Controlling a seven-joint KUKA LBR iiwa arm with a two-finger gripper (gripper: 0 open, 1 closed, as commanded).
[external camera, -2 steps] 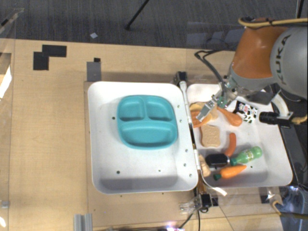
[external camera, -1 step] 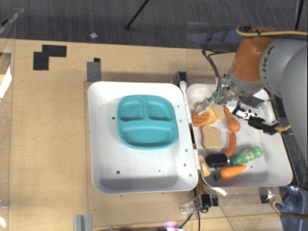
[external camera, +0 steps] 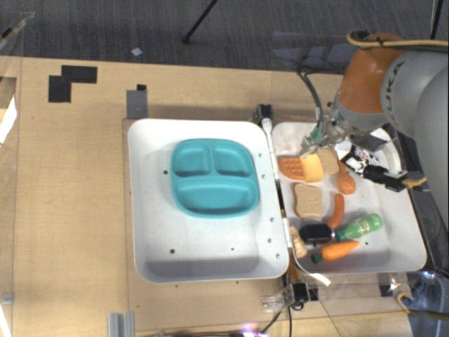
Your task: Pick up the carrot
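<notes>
My gripper hangs over the right bin; its state I cannot tell. The carrot lies at five o'clock, long axis nine-to-three, tip toward three.

Even, soft overhead light; slightly grainy, low-sharpness view.

The shallow white plastic left bin is the brightest surface, close to washed out along its near wall, with only faint grey shading inside its rim. The teal moulded plastic divided tray in its middle casts almost no shadow. Right of that bin, small items look soft-edged. Beyond it, the dark carpeted floor is dim and noisy. A pale glare strip shows far left of the bin.
</notes>
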